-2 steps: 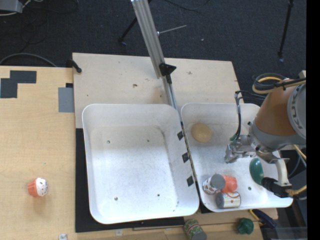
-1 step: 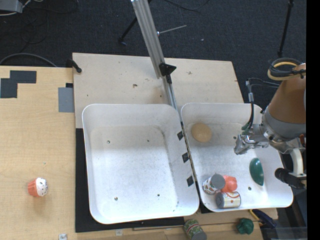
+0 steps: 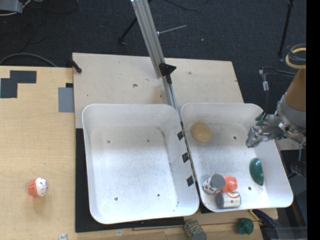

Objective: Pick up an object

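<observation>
Gripper (image 3: 254, 137) hung over right bin (image 3: 235, 115), finger spread unclear. Green oval object (image 3: 257, 171) lay just below it in the view, long axis near vertical.

Bright, even light from above; a soft and slightly grainy picture.

The two white bins (image 3: 135, 159) are lit so strongly that they look almost washed out, and little can be seen on their floors but small dark specks. Only faint grey shadows are seen inside the bin walls and under the small things in the right bin (image 3: 272, 194). The dark floor (image 3: 215, 24) at the top is left dim, with little detail. Edges are a bit fuzzy everywhere, and the gripper (image 3: 253, 136) is too blurred for small parts to be made out. No bending is noticed near the edges.
</observation>
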### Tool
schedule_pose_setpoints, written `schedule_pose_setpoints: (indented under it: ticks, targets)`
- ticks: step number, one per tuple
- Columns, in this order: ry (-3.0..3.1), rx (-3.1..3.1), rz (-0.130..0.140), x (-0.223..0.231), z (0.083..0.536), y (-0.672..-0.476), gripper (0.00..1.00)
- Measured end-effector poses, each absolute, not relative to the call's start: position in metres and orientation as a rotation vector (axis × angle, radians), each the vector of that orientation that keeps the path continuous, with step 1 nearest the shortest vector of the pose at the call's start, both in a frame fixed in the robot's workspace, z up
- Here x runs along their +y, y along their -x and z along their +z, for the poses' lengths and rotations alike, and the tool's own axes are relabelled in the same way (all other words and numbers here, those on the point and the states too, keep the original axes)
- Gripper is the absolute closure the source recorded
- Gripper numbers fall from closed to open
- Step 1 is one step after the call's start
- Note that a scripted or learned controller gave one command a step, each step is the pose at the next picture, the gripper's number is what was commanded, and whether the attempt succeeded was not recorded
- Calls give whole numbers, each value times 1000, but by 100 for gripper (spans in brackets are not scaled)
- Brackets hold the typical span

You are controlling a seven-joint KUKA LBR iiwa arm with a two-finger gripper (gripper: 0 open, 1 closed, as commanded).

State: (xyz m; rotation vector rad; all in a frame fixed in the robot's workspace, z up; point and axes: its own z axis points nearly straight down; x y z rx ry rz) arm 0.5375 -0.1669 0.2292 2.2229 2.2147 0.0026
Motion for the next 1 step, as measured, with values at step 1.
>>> schedule_pose_setpoints:
  ticks: [1]
  targets:
    - [-2221,2221,1,-168,251,-538,100]
